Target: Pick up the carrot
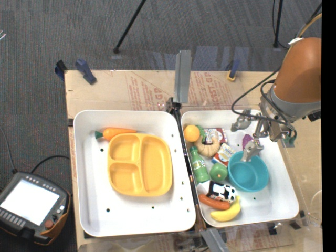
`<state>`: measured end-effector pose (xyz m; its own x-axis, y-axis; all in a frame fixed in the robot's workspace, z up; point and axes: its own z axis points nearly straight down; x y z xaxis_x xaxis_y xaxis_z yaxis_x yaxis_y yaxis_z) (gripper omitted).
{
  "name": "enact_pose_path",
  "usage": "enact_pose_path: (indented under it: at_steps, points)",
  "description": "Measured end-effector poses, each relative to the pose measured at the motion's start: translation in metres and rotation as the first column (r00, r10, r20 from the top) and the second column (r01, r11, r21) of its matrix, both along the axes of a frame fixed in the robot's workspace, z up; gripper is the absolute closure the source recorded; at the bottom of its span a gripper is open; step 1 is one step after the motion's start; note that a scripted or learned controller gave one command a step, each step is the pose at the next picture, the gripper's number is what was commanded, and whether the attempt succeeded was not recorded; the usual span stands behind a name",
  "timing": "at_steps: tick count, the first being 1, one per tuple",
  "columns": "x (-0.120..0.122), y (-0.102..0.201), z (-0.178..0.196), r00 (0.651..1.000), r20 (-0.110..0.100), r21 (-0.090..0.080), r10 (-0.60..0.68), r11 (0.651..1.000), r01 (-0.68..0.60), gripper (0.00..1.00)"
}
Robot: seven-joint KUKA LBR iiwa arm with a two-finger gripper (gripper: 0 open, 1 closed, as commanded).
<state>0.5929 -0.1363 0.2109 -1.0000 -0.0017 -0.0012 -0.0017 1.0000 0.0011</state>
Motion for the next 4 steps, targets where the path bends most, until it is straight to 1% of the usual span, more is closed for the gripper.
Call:
enact_pose_path:
  at_steps: [1, 2, 3, 4]
  points:
    - [0.002, 0.001, 0.010, 1.000, 0.004, 0.000, 0.003, 1.000, -0.003, 1.00]
    - [-0.044, -0.064, 0.196, 1.000, 0.017, -0.007, 0.020, 1.000, -0.020, 1.00]
    - [-0.107, -0.076, 0.107, 0.941, -0.002, 0.002, 0.337, 0.941, -0.337, 1.00]
    - [-0.067, -0.053, -0.039, 0.885, -0.010, 0.014, 0.465, 0.885, -0.465, 1.00]
